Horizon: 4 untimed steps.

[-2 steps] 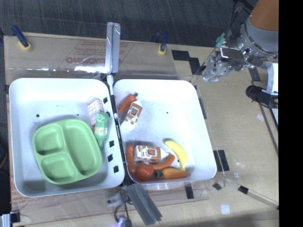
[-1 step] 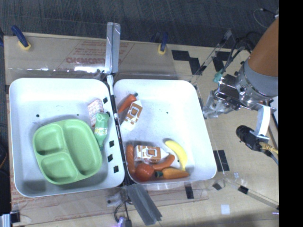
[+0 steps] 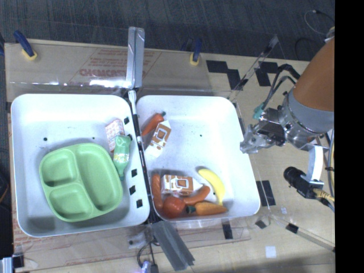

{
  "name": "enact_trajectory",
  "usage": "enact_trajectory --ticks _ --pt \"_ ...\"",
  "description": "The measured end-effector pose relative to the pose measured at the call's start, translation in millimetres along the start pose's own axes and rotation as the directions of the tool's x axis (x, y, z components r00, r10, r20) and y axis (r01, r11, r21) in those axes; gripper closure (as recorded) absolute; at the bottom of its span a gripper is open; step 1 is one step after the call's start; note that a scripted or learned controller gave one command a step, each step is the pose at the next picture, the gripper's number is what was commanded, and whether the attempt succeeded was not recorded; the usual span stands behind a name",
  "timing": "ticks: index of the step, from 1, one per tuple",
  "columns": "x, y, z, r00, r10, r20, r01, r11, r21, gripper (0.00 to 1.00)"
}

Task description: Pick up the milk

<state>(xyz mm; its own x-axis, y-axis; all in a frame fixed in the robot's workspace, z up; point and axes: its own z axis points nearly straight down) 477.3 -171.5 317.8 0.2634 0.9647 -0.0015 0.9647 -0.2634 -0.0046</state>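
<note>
A small white and orange milk carton lies tilted in the upper left of the right bin. A second, similar carton lies flat near that bin's front, among the food items. My gripper hangs over the right bin's right rim, well to the right of both cartons and touching neither. Nothing is visibly held in it. The grey arm with its orange band comes in from the right edge.
A banana, tomato, carrot and sausages crowd the front carton. An orange sausage lies by the upper carton. The left bin holds a green divided plate, a pink carton and a green carton.
</note>
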Motion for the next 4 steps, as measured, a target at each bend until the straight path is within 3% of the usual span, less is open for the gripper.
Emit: enact_trajectory --ticks 1,2,3,4 --pt "36 -10 6 0.967 -0.256 -0.001 0.256 0.967 0.001 1.00" --pt "96 -26 -12 0.921 -0.388 0.002 0.388 0.921 -0.005 1.00" --pt "148 -40 -8 0.898 -0.440 0.001 0.440 0.898 -0.001 1.00" --pt "221 -61 -4 0.923 -0.384 0.001 0.384 0.923 0.000 1.00"
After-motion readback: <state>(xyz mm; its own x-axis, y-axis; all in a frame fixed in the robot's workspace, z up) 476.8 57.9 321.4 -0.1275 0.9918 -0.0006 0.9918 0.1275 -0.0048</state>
